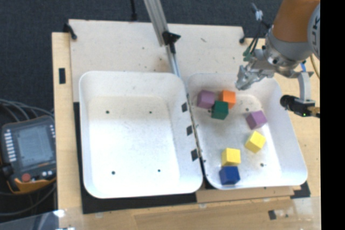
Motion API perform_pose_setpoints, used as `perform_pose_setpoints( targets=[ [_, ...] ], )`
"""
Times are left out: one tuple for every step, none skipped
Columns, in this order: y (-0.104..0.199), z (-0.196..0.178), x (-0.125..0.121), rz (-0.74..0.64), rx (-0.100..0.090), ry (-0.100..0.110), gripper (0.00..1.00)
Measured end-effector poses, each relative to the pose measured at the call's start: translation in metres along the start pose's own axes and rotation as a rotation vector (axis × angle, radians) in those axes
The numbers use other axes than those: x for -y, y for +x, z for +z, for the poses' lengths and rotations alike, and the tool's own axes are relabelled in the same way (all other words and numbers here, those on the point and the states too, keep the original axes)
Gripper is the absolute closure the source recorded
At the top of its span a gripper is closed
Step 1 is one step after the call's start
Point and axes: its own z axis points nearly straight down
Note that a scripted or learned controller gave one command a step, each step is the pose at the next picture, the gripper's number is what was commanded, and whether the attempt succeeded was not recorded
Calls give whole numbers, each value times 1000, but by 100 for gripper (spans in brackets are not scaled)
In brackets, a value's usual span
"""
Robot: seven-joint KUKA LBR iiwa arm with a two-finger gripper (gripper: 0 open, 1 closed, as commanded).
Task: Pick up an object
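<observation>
The right bin [291, 137] holds several small blocks. A purple block [206, 98], a green block [219, 110] and an orange block [228, 97] cluster at its far left. Another purple block [256, 119] and a yellow block [255, 141] lie toward the right. A second yellow block [231, 156] and a blue block [229, 175] sit near the front. My gripper [243, 82] hangs over the bin's far edge, just right of and above the orange block, with nothing seen between its fingers.
The left bin [135, 132] sits beside the right one. A slanted metal pole [153, 5] rises from between the bins at the back. A teach pendant [29, 148] lies off the bench at the left.
</observation>
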Motion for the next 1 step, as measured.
perform_pose_setpoints(
  targets=[
    [46, 11, 12, 0, 0, 0, 100]
  ],
)
